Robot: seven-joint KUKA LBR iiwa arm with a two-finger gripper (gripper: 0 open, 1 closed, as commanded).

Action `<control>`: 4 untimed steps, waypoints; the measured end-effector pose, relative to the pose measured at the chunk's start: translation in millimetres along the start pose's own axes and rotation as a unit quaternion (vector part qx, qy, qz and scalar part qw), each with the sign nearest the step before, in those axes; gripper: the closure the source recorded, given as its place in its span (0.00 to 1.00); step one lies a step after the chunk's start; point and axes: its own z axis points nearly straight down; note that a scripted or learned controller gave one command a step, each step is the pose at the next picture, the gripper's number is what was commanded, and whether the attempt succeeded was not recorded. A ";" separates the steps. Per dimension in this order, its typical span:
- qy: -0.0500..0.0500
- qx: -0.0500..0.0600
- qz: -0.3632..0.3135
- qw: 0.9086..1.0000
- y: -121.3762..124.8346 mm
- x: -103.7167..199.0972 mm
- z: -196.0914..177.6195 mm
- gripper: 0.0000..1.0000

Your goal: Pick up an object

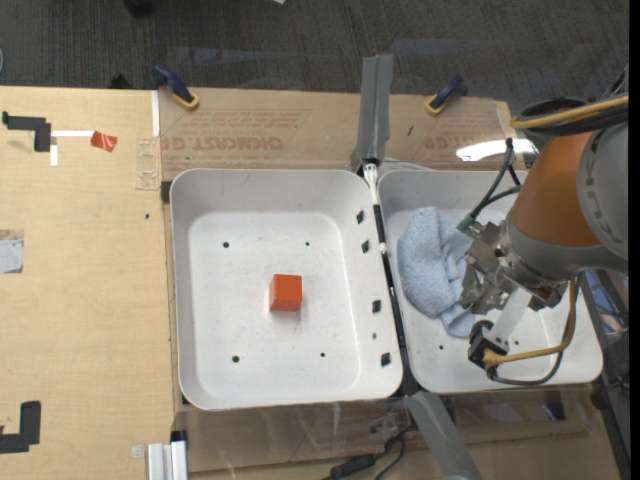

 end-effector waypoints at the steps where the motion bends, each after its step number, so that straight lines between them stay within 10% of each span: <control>1: 0.001 -0.001 0.105 0.995 24.5 -5.5 8.2 1.00; 2: 0.001 -0.001 0.174 0.985 115.6 36.4 -5.5 1.00; 3: 0.002 -0.001 0.329 0.944 129.4 42.6 -10.9 1.00; 4: 0.002 -0.001 0.343 0.939 149.7 44.2 -214.2 1.00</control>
